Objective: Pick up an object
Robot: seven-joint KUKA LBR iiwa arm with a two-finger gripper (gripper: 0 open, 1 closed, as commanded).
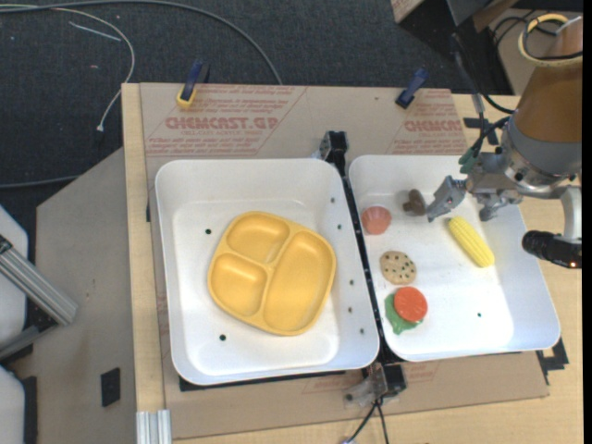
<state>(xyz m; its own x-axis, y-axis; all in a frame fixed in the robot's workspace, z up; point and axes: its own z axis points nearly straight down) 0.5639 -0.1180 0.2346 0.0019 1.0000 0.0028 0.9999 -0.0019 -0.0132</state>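
Arm: your grey arm (546, 91) comes in from the right edge, orange band showing above the wrist, and hangs over the upper part of the right bin (518, 336).

Gripper: the gripper (465, 202) sits low over the right bin's floor, one finger (446, 199) reaching out to the left, the other finger (490, 202) to the right. You can see them spread apart, and nothing sits between them.

Corn: the yellow corn cob (470, 240) lies just below the gripper, tilted, its upper end close under the gap between the fingers. Whether a finger touches it you cannot tell from here.

Brown piece: a small dark brown object (413, 202) lies just left of the left finger, near but apart.

Pink disc: a round pinkish piece (376, 219) sits further left of the gripper, close to the bin's left wall.

Cookie: a chocolate chip cookie (398, 266) lies below and left of the gripper, well clear of the fingers.

Tomato: a red piece with a green leaf (406, 307) lies below the cookie, the farthest of the five from your gripper.

Left bin: the other white bin (185, 202) is well to the gripper's left, across the divide, and holds a yellow divided plate (272, 271) lying flat in its middle.

Bench: cardboard (231, 118) lies under both bins, with blue clamps (192, 81) along its far edge.
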